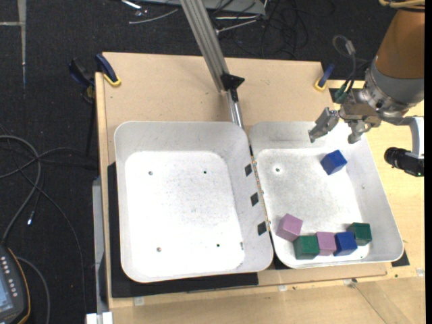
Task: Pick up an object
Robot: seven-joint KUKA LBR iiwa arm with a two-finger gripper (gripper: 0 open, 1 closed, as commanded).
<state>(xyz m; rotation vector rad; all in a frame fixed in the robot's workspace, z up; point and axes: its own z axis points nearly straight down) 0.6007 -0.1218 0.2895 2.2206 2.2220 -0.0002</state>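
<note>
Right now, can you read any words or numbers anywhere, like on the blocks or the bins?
No words or numbers can be read here.
The blue block, the other colored blocks and both white bins are plain, with no writing.
The device with a small screen at the bottom left corner may show something, but it is too small and blurred to read.

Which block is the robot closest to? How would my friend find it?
Look in the right bin. Near its far end, just below the open end effector, sits a blue block all alone. The other blocks crowd together at the near edge.
</note>
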